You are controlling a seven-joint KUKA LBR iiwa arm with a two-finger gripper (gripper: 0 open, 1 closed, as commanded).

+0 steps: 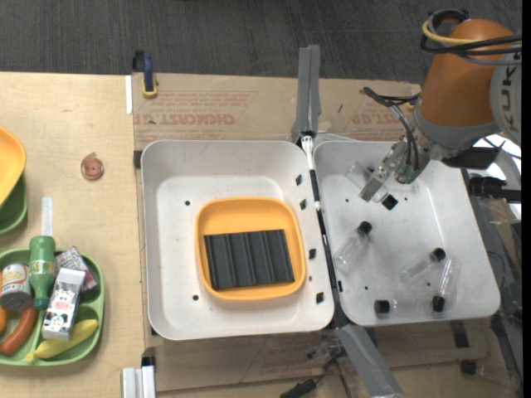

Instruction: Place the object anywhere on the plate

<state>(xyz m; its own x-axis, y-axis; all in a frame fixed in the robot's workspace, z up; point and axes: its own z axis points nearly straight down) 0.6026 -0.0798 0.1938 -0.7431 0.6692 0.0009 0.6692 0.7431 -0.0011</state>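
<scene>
Camera view: pick step, nothing carried yet.
Hand (383, 187) low over the right bin's (465, 301) far-left part; whether it is open or closed, or holds anything, cannot be told. Clear vials with black caps lie loose in that bin: one (353, 245) near the left wall, two (431, 265) toward the near right. Plate (246, 214), orange with a dark ribbed insert, sits in the left bin (166, 247). Next, as judged: secure a vial, lift, carry left across the divider, release over the plate.

Dark grey carpet floor (249, 15) beyond light wood bench (66, 123); cardboard sheet (224, 114), seemingly, under bins.
</scene>
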